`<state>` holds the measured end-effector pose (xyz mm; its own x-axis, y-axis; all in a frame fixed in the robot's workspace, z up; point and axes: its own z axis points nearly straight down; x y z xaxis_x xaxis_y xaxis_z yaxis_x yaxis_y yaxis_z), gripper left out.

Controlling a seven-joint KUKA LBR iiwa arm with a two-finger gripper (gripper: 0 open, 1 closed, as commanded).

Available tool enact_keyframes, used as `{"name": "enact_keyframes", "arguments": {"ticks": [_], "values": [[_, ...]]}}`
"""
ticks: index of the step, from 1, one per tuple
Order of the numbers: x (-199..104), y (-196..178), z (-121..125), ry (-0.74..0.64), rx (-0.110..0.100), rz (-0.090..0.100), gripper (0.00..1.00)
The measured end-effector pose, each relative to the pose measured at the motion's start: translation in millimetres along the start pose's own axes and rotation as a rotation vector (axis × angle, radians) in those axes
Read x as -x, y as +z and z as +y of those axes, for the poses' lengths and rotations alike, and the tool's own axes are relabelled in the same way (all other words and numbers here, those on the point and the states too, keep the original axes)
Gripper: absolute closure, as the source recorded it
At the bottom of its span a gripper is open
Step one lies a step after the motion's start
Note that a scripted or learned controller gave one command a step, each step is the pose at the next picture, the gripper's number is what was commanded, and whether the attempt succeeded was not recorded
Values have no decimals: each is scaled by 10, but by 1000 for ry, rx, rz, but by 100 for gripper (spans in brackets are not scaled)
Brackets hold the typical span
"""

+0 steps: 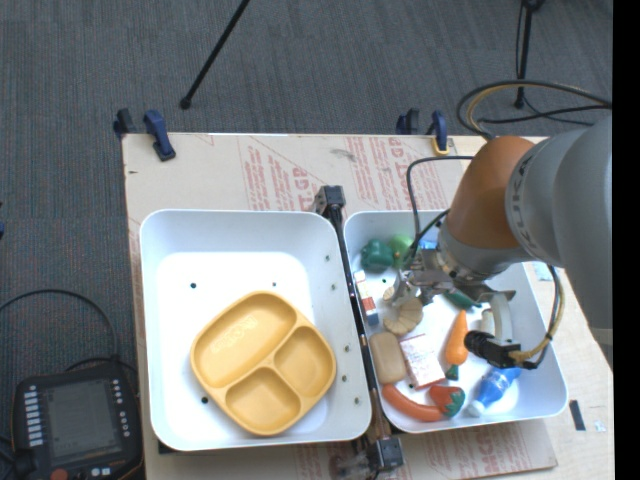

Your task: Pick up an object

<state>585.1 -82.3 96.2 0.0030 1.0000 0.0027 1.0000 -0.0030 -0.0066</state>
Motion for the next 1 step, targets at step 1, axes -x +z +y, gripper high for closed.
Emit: {"name": "enact_keyframes", "arguments": {"ticks": [1], "values": [[-533,-907,-315,-7,4,-1,100]]}}
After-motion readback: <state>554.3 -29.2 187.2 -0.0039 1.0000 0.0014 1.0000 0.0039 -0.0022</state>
